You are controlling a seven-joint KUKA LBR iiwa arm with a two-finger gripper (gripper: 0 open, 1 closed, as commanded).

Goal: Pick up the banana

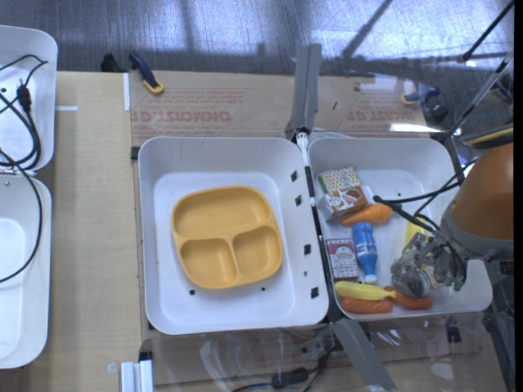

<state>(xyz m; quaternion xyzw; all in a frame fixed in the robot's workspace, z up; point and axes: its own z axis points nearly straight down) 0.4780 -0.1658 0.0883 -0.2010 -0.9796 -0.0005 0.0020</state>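
The banana (364,291) is a small yellow piece lying flat near the front edge of the right bin (392,162). It rests against an orange-red sausage-shaped toy (366,305) just in front of it. My gripper (413,273) hangs low over the right bin's front right part, just right of the banana's end and slightly behind it. The arm's orange band (490,198) rises above the gripper at the right. Nothing can be seen held in the gripper.
The right bin also holds a blue bottle (364,251), a red box (341,258), a carrot (369,214), a snack box (342,188), a red chilli-like toy (411,301) and a yellow item (413,237). A yellow divided plate (227,235) lies in the left bin (155,219).
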